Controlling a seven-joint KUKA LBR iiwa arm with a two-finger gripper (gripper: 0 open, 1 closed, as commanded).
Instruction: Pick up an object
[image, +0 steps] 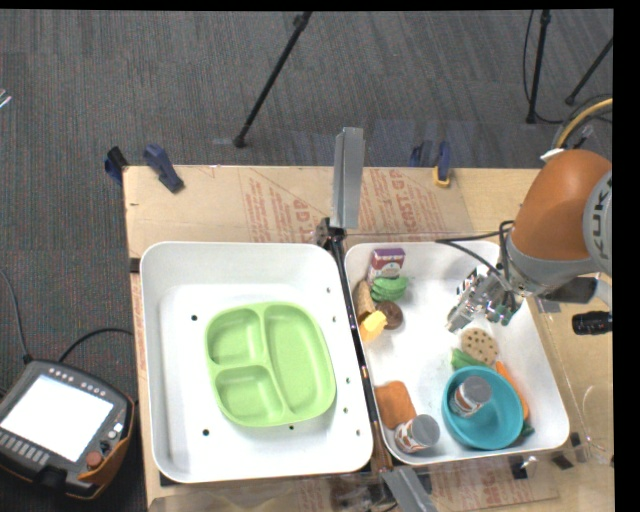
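Note:
My gripper (478, 305) hangs over the right bin (430, 300), just above a round tan cookie (480, 346). Nothing shows between its fingers. In that bin lie a teal bowl (492, 420) with a small can (470, 397) inside, an orange carrot (512, 388), a second can (418, 434), an orange bread piece (396, 403), a small purple-and-white carton (387, 263), a green round item (390, 288), a brown donut (390, 315) and a yellow piece (373, 324).
The left bin (170, 300) holds a green divided plate (270, 362). A grey post (348, 180) stands behind the bins. A teach pendant (62, 425) sits at the lower left. Blue clamps (162, 167) grip the bench's back edge.

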